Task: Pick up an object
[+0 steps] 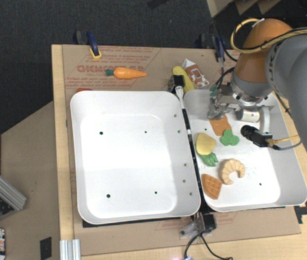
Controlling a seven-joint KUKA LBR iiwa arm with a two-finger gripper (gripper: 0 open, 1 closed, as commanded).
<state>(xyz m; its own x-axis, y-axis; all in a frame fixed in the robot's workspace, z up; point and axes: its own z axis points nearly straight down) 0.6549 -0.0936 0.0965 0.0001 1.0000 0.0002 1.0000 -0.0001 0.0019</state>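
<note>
My gripper (216, 111) hangs low over the back left part of the right bin (283, 196), reaching in from the right. Just in front of it lies a flat orange piece (220, 127), close to or touching the gripper's tip. A small green broccoli (229, 139) sits beside that piece. Further forward lie a yellow lemon (205, 143) with a green leafy piece (210, 159) below it, a tan croissant (233, 170) and a brown waffle (211, 186). I see nothing lifted off the bin floor.
The left bin (88, 123) stands beside the right one. Behind the bins on the cardboard lie a toy carrot (127, 73), a yellow banana (180, 73) and a small brown-and-white carton (197, 76). The arm's grey body covers the right bin's far right corner.
</note>
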